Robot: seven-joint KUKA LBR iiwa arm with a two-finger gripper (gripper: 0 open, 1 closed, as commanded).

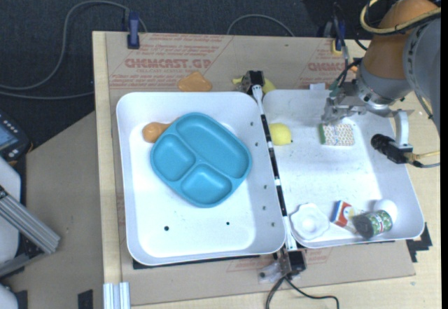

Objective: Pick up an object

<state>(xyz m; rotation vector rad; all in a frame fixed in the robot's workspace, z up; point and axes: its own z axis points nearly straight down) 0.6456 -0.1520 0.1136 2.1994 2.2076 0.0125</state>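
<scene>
The claw (339,110) hangs low in the right bin (392,181), just above a speckled sponge-like pad (337,134) with a green edge; whether it is apart or together I cannot tell. Nothing looks lifted, so the pick seems not yet done. Left of the claw lies a yellow lemon (280,134); farther left, a blue divided plate (201,159). Below sit a white cup (309,221) and a small can (372,223).

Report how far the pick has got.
Done: the gripper is down in the right bin, just above the speckled sponge. In hand: nothing visibly held; the sponge lies flat on the bin floor. Left: grasp and lift. The lemon and green can also lie untouched.
</scene>
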